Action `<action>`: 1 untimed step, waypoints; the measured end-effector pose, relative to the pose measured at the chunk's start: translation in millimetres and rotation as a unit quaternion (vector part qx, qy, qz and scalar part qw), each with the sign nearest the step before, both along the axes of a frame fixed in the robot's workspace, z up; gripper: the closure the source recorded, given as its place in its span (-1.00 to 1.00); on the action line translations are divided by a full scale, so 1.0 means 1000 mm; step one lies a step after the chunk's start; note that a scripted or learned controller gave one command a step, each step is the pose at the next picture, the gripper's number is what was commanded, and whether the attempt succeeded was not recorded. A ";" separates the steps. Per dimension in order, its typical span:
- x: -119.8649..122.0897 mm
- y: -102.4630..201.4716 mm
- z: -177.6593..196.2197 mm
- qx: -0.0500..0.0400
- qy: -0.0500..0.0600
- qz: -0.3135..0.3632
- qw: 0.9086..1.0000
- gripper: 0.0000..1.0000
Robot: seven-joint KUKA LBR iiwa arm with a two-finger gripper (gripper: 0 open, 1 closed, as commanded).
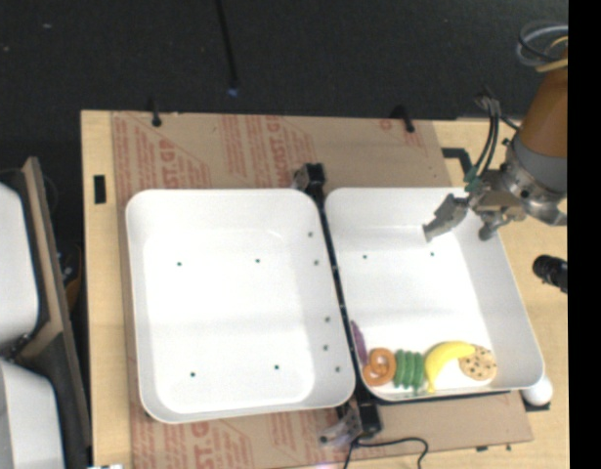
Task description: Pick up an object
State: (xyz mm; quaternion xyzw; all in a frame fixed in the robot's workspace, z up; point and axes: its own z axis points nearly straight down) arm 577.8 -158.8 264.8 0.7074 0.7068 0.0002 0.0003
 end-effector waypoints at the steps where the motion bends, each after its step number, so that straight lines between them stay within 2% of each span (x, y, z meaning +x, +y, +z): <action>1: -0.051 -0.041 -0.085 0.000 0.004 -0.002 1.000 -1.00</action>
